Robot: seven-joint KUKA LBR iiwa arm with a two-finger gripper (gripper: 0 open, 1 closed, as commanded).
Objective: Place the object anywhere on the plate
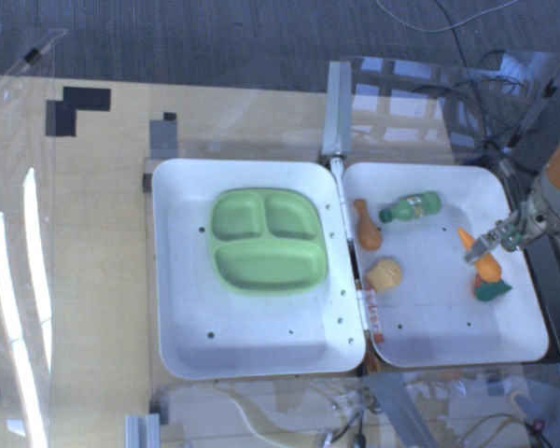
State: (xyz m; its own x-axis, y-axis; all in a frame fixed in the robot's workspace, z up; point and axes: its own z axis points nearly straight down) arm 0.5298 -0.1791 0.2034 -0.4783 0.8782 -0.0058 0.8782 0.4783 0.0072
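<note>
I judge the task barely begun: my claw (488, 246), whose grip I cannot tell, hovers touching the carrot (480, 259), the green plate (266, 241) far left of it bare.

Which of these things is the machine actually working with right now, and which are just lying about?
Part of the job:
green plate in the left bin
carrot, right beside the gripper

Lying about in the right bin:
green bottle
drumstick
bread roll

Which object it will pick is a guess.
</note>
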